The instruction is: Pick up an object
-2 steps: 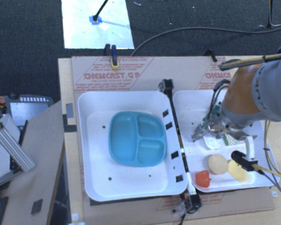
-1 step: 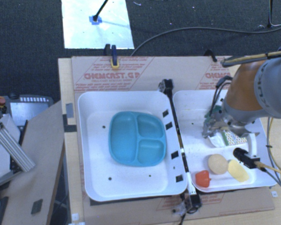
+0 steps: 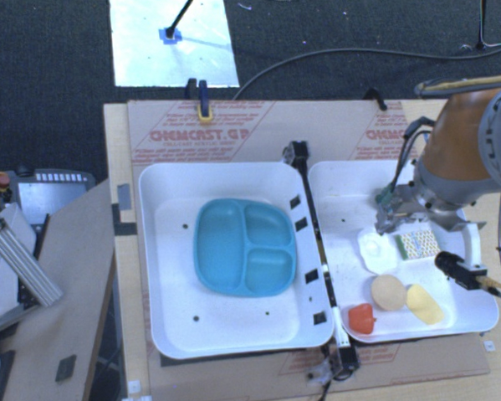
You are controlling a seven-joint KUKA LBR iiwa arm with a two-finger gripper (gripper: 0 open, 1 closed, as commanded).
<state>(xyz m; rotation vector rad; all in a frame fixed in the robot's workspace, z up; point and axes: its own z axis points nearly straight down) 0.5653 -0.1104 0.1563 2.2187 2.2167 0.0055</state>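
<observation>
Nearest the camera, along the front of the right bin (image 3: 482,313), lie a red piece (image 3: 361,318), a round tan piece (image 3: 388,292) and a yellow piece (image 3: 424,304), the tan and yellow ones touching or nearly so. Just behind them sit a flat white piece (image 3: 374,249) and a green-dotted block (image 3: 418,244). Any of these could serve as the object to pick. Over that block hangs the pincer (image 3: 393,213), though whether it is spread or pressed together I cannot tell, since the wrist hides it. For a clean grasp, the arm would do well to centre on a single item, likely the block or the white piece, and descend straight, avoiding the neighbours. Farther left, the left bin (image 3: 165,242) holds a blue divided plate (image 3: 243,246). Beyond both bins, the cardboard-covered surface (image 3: 255,124) carries a yellow clamp (image 3: 204,112).
</observation>
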